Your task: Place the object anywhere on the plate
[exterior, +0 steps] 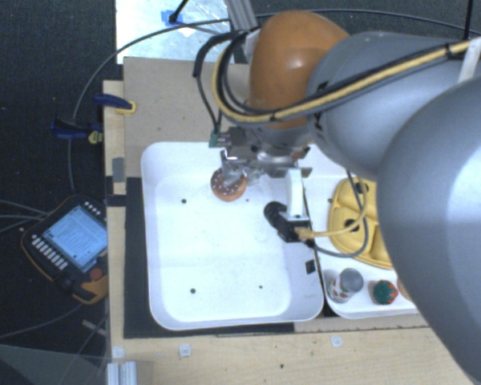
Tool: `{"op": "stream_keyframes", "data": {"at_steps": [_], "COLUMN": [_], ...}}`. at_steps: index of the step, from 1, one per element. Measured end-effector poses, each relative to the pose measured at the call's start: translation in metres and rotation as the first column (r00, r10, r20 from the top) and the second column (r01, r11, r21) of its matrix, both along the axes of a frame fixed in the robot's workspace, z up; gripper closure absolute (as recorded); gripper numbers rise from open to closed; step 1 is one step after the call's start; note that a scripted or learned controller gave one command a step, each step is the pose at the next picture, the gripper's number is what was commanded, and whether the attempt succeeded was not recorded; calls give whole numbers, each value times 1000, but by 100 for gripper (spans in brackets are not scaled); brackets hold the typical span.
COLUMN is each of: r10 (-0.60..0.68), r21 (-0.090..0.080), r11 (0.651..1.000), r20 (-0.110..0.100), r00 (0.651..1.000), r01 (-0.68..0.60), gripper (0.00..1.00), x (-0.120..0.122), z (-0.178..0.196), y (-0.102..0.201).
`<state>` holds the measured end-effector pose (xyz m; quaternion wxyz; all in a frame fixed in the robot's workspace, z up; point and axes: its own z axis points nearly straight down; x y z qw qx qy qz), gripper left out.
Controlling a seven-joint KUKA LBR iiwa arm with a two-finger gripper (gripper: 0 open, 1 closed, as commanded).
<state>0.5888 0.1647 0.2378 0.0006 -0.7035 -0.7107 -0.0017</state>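
The surface (136,215) is a pale board with a dark strip along its left edge. Two white bins sit on it side by side, touching: the left bin (224,295) and the right bin (361,311), partly under the arm.

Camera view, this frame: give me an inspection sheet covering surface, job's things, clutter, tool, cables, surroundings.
Surface: left white bin and right white bin side by side on the bench.
Job's things: small round brown object in the left bin's far part, right under the tool; yellow plate in the right bin, partly hidden by the arm.
Clutter: small grey-topped item and green-and-orange item in the right bin's near part.
Tool: tool at the brown object; grip cannot be judged.
Cables: black and yellow cables looped along the arm.
Surroundings: handheld control pendant left of the bench; blue clamp at its edge.
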Motion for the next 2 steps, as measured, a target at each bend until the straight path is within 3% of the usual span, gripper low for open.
{"op": "stream_keyframes", "data": {"at_steps": [1,2], "r10": [0,-5], "r21": [0,-2], "r11": [1000,1000], "r20": [-1,-1], "r00": [1000,1000], "r01": [0,5], "gripper": [100,0], "x": [-11,-10], "z": [-5,-5], "y": [51,48]}}
